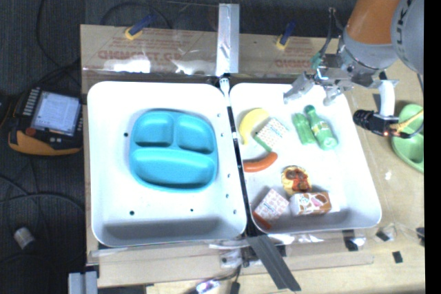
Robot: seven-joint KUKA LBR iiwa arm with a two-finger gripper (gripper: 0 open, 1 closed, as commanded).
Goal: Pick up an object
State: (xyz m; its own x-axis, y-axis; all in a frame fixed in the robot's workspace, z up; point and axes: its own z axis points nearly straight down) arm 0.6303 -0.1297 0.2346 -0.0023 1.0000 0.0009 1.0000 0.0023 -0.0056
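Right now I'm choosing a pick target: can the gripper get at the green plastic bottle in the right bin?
Probably yes: the gripper hovers just above the green plastic bottle, whose top is uncovered.

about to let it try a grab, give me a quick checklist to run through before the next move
1. Pincer free of any load: ok, nothing between its open fingers.
2. Target in reach: ok, green bottles lie just below it.
3. Pincer over the right bin: ok, above its top rim.
4. Neighbours apart from the target: ok, the checkered packet lies apart.
5. Height above the bottles: cannot tell.
6. Blue tray out of the way: ok, in the left bin.
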